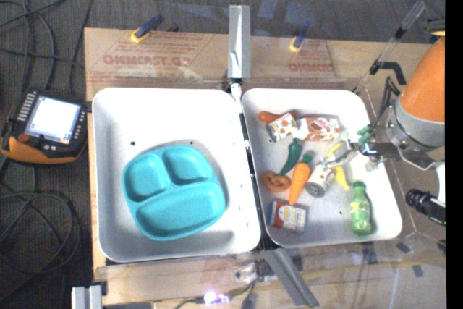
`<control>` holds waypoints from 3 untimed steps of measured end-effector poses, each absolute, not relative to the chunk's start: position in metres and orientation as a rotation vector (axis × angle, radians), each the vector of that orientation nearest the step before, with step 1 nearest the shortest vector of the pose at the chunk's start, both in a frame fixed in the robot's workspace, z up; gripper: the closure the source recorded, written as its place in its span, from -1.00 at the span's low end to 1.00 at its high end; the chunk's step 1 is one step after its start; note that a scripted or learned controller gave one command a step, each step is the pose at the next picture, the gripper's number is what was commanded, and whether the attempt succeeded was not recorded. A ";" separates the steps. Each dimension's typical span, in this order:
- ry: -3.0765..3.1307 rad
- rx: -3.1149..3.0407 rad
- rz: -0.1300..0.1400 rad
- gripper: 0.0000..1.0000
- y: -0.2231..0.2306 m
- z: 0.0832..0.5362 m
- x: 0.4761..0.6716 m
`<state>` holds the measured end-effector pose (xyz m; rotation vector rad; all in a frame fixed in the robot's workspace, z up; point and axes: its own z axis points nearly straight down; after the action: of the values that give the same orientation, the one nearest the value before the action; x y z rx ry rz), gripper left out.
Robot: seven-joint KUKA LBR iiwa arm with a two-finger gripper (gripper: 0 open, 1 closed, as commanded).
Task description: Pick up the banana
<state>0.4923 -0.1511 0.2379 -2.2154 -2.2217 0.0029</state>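
Left bin (108, 155) holds a blue three-compartment tray (173, 190), well left of the claw. Right bin (304, 99): carrot (297, 182) and green pepper (294, 153) just left of the claw, green bottle (359, 208) below it, small carton (289, 216) lower left (label unreadable). Handheld pendant (45, 127) far left, off the bench.

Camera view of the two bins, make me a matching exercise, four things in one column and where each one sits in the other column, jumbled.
Things:
1. divided blue plate
2. green bottle
3. carrot
4. handheld controller

Places:
A. right bin, near its front right corner
B. on the floor, left of the bench
C. left bin
D. middle of the right bin

Pairs: 1-C, 2-A, 3-D, 4-B
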 end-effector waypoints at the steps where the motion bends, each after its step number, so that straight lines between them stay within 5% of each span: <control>1: -2.252 -2.187 0.002 -1.00 -0.169 0.273 0.501; 2: -2.193 -2.246 0.006 -1.00 -0.224 0.194 0.528; 3: -2.110 -2.321 -0.006 -1.00 -0.208 0.096 0.563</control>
<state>0.5635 -0.2083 0.0962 -2.3213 -2.1103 -0.0060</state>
